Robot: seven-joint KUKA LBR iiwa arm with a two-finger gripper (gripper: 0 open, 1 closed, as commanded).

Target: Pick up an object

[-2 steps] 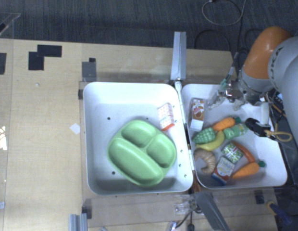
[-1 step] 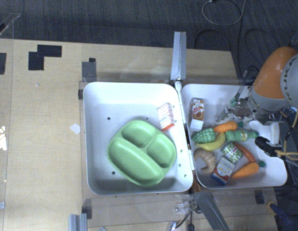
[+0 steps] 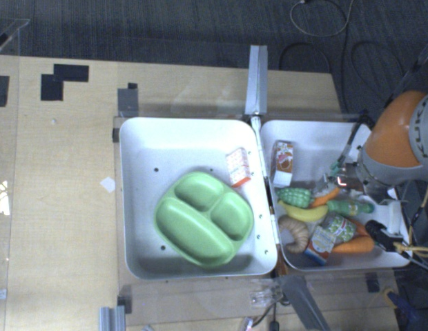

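Observation:
The right bin holds a heap of toy food. In it are a brown and white carton, a knobbly green vegetable, a yellow banana, a green bottle, an orange carrot, a tan root and a printed packet. My gripper hangs low over the middle of this bin, just above the bottle and a small orange piece. The grey wrist with its orange band hides the bin's right side. Nothing is visibly lifted.
The left bin carries a green divided plate and a small red and white carton near its right wall. A metal post stands between the bins at the back. Cables lie on the dark floor beyond the bench.

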